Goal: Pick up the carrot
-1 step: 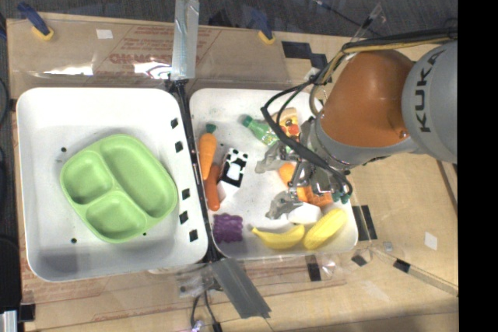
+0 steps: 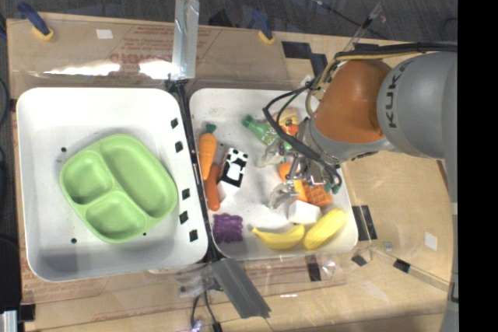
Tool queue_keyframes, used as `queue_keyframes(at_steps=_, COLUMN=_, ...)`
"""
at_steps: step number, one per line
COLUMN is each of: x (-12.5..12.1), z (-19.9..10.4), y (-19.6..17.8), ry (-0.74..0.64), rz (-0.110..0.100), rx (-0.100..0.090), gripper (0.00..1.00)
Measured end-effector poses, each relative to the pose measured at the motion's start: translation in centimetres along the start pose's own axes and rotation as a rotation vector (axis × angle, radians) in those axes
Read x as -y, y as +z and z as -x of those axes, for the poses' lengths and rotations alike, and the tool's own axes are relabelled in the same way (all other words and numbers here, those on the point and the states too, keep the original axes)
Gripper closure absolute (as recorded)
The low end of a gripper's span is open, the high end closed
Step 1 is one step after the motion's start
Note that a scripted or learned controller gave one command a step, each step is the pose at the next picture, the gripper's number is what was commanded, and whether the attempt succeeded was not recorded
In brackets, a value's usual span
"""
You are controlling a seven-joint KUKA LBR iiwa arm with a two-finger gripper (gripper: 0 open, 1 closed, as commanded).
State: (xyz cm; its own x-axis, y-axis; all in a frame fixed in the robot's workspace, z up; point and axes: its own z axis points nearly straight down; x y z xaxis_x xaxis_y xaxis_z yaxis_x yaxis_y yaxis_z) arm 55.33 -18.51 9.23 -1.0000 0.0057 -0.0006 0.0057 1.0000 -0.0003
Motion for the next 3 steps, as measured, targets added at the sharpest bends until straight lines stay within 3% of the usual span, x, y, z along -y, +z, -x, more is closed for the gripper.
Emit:
queue_keyframes(at_steps=1, x=-0.3, z=0.2, y=-1.1, ry=-0.010, rz=0.000, rx=0.002, gripper=1.00)
queue_keyframes(at_steps=2, x=-0.2, z=-1.8, y=-11.7, ry=0.154, rz=-0.002, rx=0.009, gripper=1.00)
queue_keyframes(at_steps=3, x=0.5, z=-5.1, y=0.0, ry=-0.063, rz=0.000, rx=0.002, gripper=1.00)
